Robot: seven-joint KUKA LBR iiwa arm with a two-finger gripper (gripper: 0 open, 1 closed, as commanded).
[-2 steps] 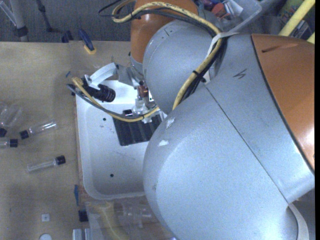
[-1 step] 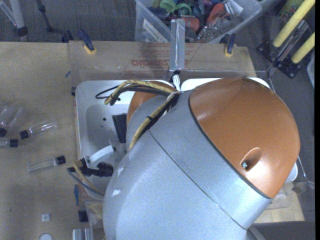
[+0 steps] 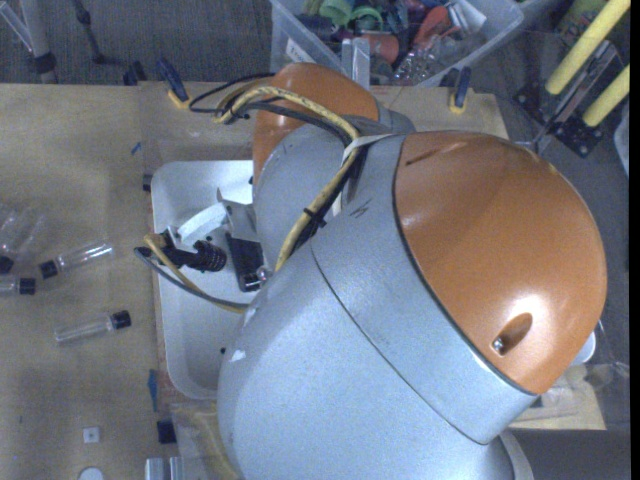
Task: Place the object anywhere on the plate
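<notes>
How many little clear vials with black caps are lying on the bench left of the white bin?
3, possibly more. One vial lies nearest the bin, another vial lies below it, and a third vial sits at the left edge. The arm may hide others.

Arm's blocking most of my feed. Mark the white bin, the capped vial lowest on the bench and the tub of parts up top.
white bin (image 3: 178,353): camera view, bare floor near its left wall.
capped vial (image 3: 90,327): camera view, middle of its clear body.
tub of parts (image 3: 300,30): camera view, its front wall.
</notes>
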